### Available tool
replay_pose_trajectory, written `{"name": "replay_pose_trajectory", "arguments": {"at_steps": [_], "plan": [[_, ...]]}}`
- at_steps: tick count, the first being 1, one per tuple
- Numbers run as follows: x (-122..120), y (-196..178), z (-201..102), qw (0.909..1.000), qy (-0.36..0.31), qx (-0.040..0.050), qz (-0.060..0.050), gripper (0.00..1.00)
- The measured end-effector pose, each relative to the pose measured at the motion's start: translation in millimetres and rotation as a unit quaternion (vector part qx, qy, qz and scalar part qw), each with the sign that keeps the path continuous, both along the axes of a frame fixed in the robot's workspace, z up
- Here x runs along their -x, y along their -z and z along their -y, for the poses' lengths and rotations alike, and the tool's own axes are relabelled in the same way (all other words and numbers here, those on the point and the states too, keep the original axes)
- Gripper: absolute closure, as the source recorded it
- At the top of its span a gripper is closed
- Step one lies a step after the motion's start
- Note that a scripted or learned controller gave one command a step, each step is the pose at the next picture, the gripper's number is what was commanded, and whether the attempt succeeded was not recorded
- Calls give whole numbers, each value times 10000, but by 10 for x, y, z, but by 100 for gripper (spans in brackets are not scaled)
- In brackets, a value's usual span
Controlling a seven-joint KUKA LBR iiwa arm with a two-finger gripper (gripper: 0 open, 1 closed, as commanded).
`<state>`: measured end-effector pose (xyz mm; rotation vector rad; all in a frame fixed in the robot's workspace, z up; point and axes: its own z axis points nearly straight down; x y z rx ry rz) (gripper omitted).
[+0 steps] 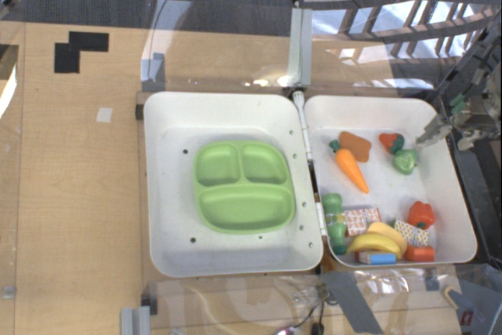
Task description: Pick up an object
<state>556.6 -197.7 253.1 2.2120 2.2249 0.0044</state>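
The right white bin [447, 192] holds several toy foods. An orange carrot [352, 169] lies near its middle, with a brown piece [355, 144] just behind it. Further right are a red strawberry-like piece [391, 141] and a green vegetable [405, 162]. A red pepper [420, 213], a yellow banana [376, 240], a patterned box [360, 219] and green pieces [332, 204] crowd the front. My gripper [449, 132] hangs over the bin's far right rim, just right of and above the green vegetable, with nothing seen in it.
The left white bin [169, 169] carries a green divided plate [244, 186]. A metal divider [310, 169] separates the two bins. Clear panels and a metal frame [392, 23] stand behind the bins. Wooden bench surface [70, 169] extends to the left.
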Motion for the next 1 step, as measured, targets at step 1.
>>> {"name": "replay_pose_trajectory", "arguments": {"at_steps": [1], "plan": [[161,301,0,9961,881,-10,-3,0]]}}
